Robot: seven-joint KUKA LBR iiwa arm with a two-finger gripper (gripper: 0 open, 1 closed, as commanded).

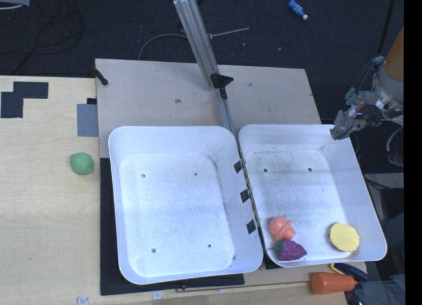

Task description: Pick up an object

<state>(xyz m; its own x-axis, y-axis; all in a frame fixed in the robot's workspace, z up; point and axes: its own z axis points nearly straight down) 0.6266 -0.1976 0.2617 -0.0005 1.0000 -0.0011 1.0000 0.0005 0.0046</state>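
Fingers' state unclear on the gripper [342, 130] above the right bin's [310, 142] far corner; no legible writing.

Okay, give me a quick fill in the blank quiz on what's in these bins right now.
1. The yellow disc lies in the ____ bin.
2. The purple grapes sit right next to the ____ toy.
3. The green ball rests on the bench, ____ of the left bin.
4. The gripper hovers over the right bin's ____ corner.

Answers: right; orange; left; far right

At 3 o'clock we see the arm [394, 66] cut off; gripper [341, 129] too small to read.
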